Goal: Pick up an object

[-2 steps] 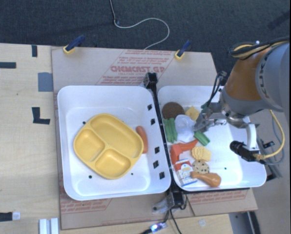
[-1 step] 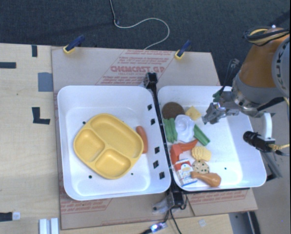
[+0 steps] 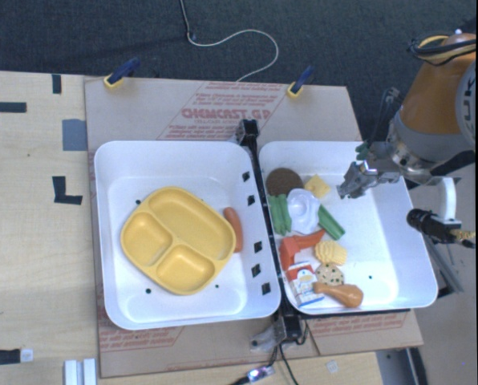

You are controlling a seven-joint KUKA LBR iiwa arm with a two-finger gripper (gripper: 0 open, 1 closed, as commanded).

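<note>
My gripper (image 3: 353,184) hangs over the upper middle of the right bin (image 3: 399,275), just right of the small yellow piece (image 3: 317,187). Nothing shows between its fingers. Toy food lies along the right bin's left side: a brown round piece (image 3: 284,180), green pieces (image 3: 279,212), a white cup-like piece (image 3: 301,208), an orange-red piece (image 3: 295,250), a ridged yellow chip (image 3: 330,253), a cookie (image 3: 330,275) and a drumstick (image 3: 341,293). In the left bin (image 3: 111,215) lies a yellow divided plate (image 3: 177,238) with a red sausage (image 3: 234,228) beside it.
A green stick (image 3: 330,222) and a small printed card (image 3: 305,285) lie among the food. The bins rest on cardboard (image 3: 215,115) held by blue-yellow clamps (image 3: 121,72). A cable (image 3: 231,38) loops at the back. The arm's orange band (image 3: 439,95) is at the right.
</note>
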